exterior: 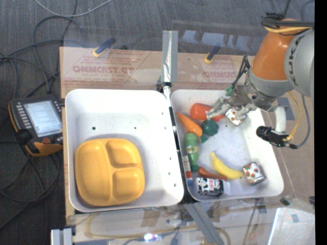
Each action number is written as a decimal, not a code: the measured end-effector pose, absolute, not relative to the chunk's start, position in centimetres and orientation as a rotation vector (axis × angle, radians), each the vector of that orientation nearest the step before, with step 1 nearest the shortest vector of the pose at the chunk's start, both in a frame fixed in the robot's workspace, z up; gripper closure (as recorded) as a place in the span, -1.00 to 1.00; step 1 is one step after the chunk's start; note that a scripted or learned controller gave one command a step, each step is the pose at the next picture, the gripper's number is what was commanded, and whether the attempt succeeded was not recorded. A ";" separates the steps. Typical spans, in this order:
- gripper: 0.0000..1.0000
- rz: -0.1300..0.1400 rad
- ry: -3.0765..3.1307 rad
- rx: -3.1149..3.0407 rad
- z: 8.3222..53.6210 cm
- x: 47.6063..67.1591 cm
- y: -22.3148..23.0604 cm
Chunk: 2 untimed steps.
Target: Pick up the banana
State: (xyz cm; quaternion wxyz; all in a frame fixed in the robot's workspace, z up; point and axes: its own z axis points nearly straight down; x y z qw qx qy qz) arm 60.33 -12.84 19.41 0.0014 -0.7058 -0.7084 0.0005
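Note:
The yellow banana (226,167) lies in the right bin (265,147), near its front, curving toward a red-and-white spotted can (253,173) on its right. My gripper (229,107) hangs over the back of the same bin, well behind the banana and apart from it. A second red-and-white spotted object (234,116) sits right at the gripper's tip; whether it is held is unclear. The orange band of the arm (273,55) rises to the upper right.
Left of the banana are an orange carrot (189,122), a red vegetable (201,111), a green piece (209,127), a green bottle (192,148), a red chili (209,173) and a black-and-white carton (209,186). The left bin (117,111) holds a yellow divided plate (110,171).

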 end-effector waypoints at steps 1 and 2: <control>-1.00 -0.011 -2.068 -2.374 9.0 54.7 -12.3; -1.00 -0.015 -2.191 -2.271 9.1 50.2 -14.1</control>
